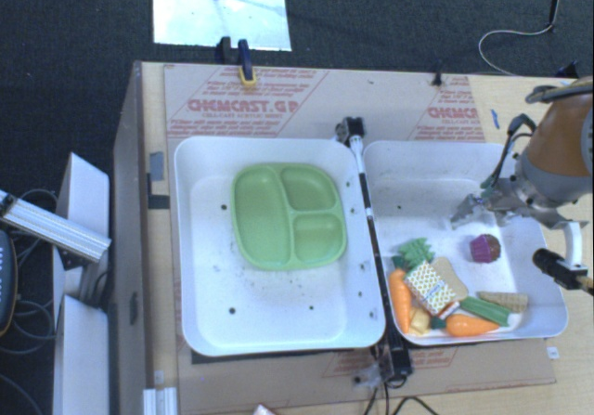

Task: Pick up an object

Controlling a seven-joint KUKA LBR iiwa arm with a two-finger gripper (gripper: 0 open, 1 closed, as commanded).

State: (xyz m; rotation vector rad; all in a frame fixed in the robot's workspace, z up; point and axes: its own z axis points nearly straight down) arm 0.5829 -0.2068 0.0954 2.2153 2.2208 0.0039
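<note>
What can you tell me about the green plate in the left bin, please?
The green plate is a pale green, rounded-square tray that looks like moulded plastic. Raised ridges split it into three compartments: one long section along its left side and two smaller ones on the right. It lies flat and right side up on the floor of the left bin, toward the bin's upper right. It touches no other object, and the gripper is over the other bin.

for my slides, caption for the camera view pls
Arm's hand over the right bin above toy food, near a purple piece; green divided plate in the left bin.
</note>
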